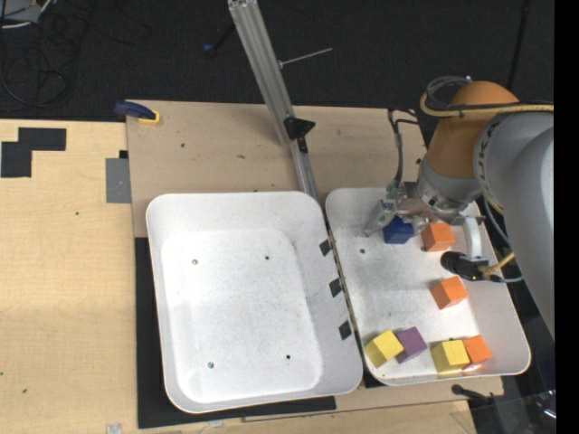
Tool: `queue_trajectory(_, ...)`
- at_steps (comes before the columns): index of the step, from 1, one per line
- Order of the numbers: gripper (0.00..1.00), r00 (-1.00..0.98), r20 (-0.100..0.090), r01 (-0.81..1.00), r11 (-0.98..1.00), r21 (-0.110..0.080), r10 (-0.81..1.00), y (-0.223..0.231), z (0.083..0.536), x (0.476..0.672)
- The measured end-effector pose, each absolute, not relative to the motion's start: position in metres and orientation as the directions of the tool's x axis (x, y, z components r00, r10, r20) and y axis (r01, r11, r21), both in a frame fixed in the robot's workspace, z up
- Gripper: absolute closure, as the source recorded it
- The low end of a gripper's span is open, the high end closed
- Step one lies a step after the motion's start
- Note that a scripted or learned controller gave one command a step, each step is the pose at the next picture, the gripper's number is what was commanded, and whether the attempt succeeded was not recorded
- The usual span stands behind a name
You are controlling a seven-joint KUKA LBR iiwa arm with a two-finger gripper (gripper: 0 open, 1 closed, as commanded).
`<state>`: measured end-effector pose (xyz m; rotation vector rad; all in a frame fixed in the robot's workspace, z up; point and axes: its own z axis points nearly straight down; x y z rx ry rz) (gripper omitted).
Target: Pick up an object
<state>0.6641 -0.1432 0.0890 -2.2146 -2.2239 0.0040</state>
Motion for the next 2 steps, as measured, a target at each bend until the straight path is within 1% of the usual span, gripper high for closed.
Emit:
queue_trajectory(1,1.0,-0.004,0.0,1.0,0.004,-0.004,1.0,-0.143,0.1,0.664)
queue_trajectory(2,1.0,-0.001,0.0,1.0,0.001,0.003,1.0,-0.139,0.161,0.661)
